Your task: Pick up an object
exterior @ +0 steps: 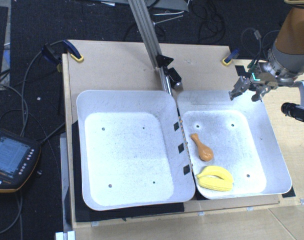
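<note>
Two objects lie in the right bin (257, 119). An orange drumstick-shaped toy (202, 147) rests near the bin's middle left, its thin end pointing up-left. A yellow banana-like toy (215, 178) sits just below it near the front wall. My gripper (247, 92) hangs above the far right corner of that bin, well apart from both toys. Its dark fingers (236, 93) point down and look spread, with nothing between them.
The left bin (91, 109) stands beside the right one, joined at a black-clipped seam (181, 136). A slanted metal pole (147, 29) rises from the bench behind the bins. Yellow clamps (76, 58) mark the bench's back corners. A pendant (9, 159) lies on the floor at left.
</note>
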Robot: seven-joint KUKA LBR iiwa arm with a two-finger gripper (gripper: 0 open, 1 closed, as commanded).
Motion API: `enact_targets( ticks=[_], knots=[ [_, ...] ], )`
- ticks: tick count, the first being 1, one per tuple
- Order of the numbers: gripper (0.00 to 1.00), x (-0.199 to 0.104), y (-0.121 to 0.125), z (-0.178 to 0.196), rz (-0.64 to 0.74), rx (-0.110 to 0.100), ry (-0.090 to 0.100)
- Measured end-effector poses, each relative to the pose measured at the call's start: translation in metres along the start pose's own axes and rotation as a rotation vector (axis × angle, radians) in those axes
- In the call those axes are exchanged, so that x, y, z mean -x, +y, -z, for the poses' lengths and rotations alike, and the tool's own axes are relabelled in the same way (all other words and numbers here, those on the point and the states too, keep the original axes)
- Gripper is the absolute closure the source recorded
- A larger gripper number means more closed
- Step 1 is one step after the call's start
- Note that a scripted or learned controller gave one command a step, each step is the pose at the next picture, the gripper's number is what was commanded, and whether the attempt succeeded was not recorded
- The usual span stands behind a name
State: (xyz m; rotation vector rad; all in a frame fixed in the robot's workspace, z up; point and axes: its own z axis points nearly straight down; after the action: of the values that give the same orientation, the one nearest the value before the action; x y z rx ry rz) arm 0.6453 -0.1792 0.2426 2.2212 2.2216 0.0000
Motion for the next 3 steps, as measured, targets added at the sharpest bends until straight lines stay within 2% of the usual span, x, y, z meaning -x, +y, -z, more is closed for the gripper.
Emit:
enact_targets(
  ticks=[1, 3],
  knots=[
    [0.00, 0.000, 0.000, 0.000, 0.000, 0.000, 0.000],
    [0.00, -0.001, -0.004, -0.086, 0.000, -0.004, 0.001]
  ],
)
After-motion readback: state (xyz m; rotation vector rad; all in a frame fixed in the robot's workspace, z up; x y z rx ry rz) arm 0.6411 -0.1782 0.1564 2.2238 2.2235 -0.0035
